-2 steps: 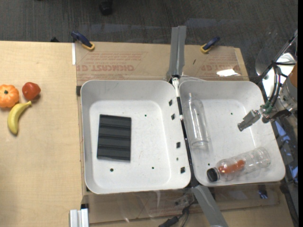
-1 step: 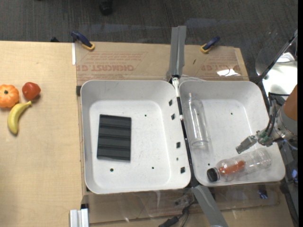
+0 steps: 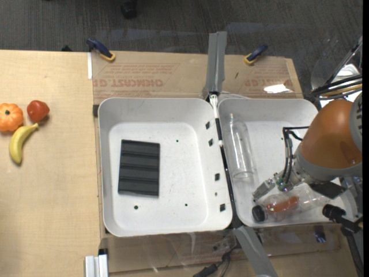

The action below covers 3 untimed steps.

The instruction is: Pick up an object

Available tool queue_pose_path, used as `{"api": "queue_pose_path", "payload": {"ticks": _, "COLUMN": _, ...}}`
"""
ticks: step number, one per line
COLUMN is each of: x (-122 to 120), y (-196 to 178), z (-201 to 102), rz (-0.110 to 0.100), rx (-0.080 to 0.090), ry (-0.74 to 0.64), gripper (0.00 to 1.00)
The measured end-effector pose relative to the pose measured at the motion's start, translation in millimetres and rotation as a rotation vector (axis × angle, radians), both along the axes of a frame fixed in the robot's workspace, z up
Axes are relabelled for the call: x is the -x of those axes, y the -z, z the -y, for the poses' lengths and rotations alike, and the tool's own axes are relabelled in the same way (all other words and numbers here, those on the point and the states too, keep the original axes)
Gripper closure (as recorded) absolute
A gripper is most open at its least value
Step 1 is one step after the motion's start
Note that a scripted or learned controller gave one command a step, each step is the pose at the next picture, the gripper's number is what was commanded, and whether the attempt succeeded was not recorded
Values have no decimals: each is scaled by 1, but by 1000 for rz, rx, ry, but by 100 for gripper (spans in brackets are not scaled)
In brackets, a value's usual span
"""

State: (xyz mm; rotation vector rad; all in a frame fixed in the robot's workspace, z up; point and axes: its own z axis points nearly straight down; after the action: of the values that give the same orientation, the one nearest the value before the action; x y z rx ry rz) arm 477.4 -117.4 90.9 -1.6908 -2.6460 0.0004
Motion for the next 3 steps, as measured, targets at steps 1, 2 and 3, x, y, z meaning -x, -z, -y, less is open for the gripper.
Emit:
{"api": "queue_pose_path", "payload": {"ticks": 1, "x": -51, "y": -1, "z": 25, "rz": 0, "rx": 1, "ry": 219, "gripper": 0}}
{"api": "queue_pose_path", "payload": {"ticks": 2, "x": -32, "y": -68, "z": 106, "rz": 1, "rx": 2, "ry": 336, "gripper": 0}}
{"api": "queue_pose_path", "payload": {"ticks": 3, "x": -33, "y": -77, "z": 106, "rz": 2, "rx": 3, "ry": 335, "gripper": 100}}
